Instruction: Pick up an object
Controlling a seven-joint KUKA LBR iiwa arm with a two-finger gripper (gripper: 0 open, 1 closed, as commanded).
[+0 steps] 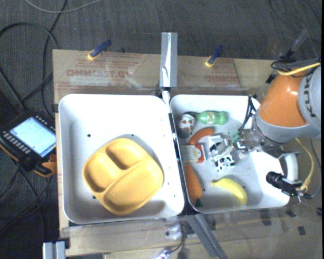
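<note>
My gripper (222,149) reaches in from the right and hangs low over the middle of the right bin (259,198). Directly under and around it lie a small black-and-white patterned toy (224,163) and a red-orange sausage shape (201,135). A green bottle (213,117) rests on its side at the bin's back, with a small white and red ball (187,123) to its left. An orange carrot (193,181) lies along the left wall beside a small orange and white packet (194,153). A yellow banana (230,190) is near the front wall. Nothing is visibly between the gripper's tips.
The left bin (75,123) holds a yellow divided plate (124,175). A metal post (168,58) rises at the back between the bins. A handheld pendant with a lit screen (28,140) lies on the floor to the left.
</note>
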